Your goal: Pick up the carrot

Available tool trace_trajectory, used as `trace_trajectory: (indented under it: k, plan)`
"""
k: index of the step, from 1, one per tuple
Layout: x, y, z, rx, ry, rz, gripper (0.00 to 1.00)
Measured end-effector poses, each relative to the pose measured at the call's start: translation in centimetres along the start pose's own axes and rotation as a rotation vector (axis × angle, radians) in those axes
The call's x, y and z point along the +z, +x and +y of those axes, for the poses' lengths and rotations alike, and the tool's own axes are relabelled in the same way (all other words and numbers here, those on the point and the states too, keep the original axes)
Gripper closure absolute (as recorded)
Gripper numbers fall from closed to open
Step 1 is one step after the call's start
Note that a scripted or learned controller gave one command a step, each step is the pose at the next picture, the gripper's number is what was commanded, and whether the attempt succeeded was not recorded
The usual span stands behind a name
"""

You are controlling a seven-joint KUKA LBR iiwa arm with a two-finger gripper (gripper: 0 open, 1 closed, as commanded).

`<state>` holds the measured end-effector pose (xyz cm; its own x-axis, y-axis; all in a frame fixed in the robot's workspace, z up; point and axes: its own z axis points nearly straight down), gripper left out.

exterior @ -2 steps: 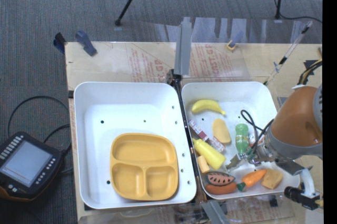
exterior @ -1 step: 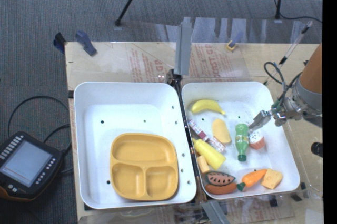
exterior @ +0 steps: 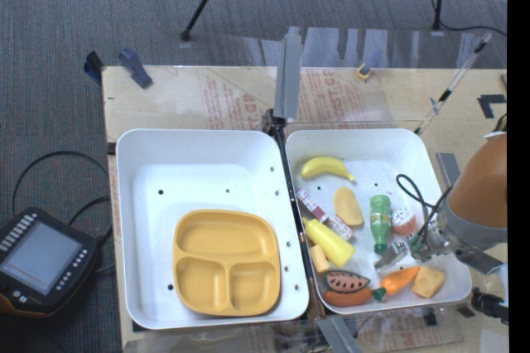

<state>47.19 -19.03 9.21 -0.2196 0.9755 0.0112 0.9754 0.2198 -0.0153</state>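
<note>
Two white bins sat side by side on the desk [exterior: 190,99], and places here are given from the carrot [exterior: 399,280], which lay near the front edge of the right bin [exterior: 414,146]. Just to its right was a wedge of cheese [exterior: 429,282]; just to its left, a watermelon slice [exterior: 346,281] above a red sausage-like piece [exterior: 349,297]. The gripper [exterior: 410,248] hovered just above the carrot, close over its upper end, at the tip of the grey arm [exterior: 480,210] with its orange band; whether the gripper was released or clenched could not be told, and the carrot did not show between its fingers. A black cable [exterior: 411,192] looped up from the wrist.

Farther left of the carrot stood a yellow bottle [exterior: 330,240] lying tilted, with a small tan block [exterior: 320,258] touching its lower end. Behind the carrot lay a green bottle [exterior: 380,220], and beside that a pale oval piece [exterior: 349,206] and a small striped packet [exterior: 319,209]. Farther back again, a banana [exterior: 325,168] rested near the middle of the right bin.

Well to the carrot's left, in the left bin [exterior: 149,169], sat a yellow divided plate [exterior: 226,262]. Far to the left, off the desk on the carpet, lay a handheld control pad [exterior: 37,260].
</note>
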Motion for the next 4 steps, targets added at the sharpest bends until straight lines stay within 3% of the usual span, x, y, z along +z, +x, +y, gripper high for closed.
trace_trajectory:
  k: [1, 2, 3, 4]
  plan:
    - [-0.9, -0.2, 0.1, 0.005, -0.002, 0.001, 1.00]
    - [-1.0, 1.1, 0.5, -0.052, -0.008, -0.005, 1.00]
    - [-1.0, 1.1, 0.5, -0.052, -0.007, -0.005, 0.00]
    - [-1.5, 1.1, 0.5, -0.048, -0.002, 0.000, 1.00]
